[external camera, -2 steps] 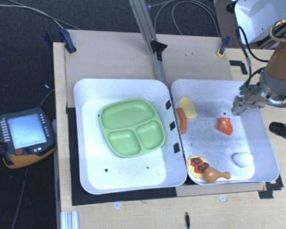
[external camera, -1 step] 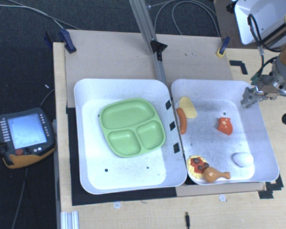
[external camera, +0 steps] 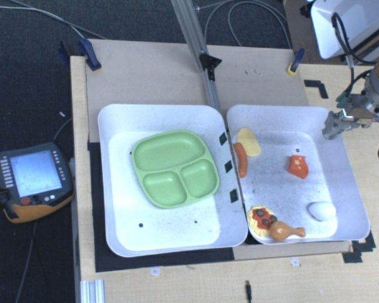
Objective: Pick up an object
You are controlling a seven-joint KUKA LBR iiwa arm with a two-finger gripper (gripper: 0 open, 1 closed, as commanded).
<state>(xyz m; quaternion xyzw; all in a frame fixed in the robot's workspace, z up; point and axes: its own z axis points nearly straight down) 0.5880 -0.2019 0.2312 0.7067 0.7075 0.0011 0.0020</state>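
Two white bins sit on the counter (external camera: 151, 74). Above the right bin's (external camera: 341, 219) far right rim hangs the pincer (external camera: 333, 126), its opening unreadable, well apart from the red object (external camera: 297, 166) inside.

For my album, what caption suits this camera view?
Grey robot arm at right bin's edge; toy foods inside, green divided plastic plate in left bin.

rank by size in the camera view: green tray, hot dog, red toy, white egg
1. green tray
2. hot dog
3. white egg and red toy look about alike, so no ranking between them.
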